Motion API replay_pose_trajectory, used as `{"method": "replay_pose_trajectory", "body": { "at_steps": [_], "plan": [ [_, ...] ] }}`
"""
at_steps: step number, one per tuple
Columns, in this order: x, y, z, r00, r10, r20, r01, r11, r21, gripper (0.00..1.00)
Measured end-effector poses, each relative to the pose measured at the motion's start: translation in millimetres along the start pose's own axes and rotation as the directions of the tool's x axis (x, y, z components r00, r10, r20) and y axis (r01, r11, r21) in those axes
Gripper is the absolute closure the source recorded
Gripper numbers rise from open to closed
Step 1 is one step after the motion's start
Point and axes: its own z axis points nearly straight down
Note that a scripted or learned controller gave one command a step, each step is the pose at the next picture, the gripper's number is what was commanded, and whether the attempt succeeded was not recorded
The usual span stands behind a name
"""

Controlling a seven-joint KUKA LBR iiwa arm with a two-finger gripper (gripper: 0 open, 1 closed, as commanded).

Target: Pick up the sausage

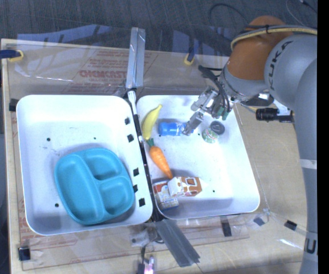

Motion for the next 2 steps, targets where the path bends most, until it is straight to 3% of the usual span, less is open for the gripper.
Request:
{"method": "replay_pose_trajectory", "body": {
  "at_steps": [1, 2],
  "plan": [
    [92.7, -62.3, 28.2, 0.999, -0.048, -0.003, 0.048, 0.999, 0.0, 0.0],
    [40.4, -27.7, 55.0, 0.979, -0.205, -0.002, 0.205, 0.979, -0.001, 0.0]
  ]
}}
